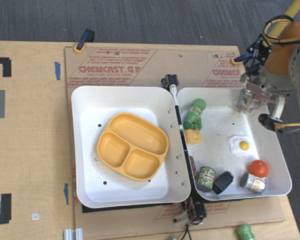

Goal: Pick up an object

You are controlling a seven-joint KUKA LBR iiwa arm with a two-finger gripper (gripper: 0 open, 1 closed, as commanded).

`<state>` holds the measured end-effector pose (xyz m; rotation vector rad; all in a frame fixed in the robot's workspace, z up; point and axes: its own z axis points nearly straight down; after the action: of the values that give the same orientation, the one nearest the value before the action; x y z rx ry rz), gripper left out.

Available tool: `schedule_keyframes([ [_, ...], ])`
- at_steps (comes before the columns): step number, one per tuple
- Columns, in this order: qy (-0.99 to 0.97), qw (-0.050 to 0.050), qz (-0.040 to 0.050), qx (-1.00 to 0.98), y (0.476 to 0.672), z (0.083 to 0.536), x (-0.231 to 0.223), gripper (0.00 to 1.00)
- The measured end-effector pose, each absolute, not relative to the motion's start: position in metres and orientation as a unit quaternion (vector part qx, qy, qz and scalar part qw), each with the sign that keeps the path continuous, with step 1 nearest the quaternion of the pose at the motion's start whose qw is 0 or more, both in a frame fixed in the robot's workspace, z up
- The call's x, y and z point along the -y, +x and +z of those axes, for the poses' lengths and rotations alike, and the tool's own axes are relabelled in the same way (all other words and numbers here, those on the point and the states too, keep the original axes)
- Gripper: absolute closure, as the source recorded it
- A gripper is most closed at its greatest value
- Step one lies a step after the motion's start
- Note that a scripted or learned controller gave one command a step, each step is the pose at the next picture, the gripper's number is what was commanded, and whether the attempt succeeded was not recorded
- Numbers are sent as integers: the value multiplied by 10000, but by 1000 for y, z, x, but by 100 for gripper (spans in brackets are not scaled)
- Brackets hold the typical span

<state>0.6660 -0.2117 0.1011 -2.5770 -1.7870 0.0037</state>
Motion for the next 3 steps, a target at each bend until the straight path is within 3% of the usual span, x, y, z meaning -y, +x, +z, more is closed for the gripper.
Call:
schedule_keyframes([
  [1, -8203, 111, -39, 5719, 669, 101, 202, 0],
  [2, -8336, -10, -7, 5524, 667, 144, 212, 0],
  [3, -8048, -21, -30, 5935, 667, 137, 210, 0],
])
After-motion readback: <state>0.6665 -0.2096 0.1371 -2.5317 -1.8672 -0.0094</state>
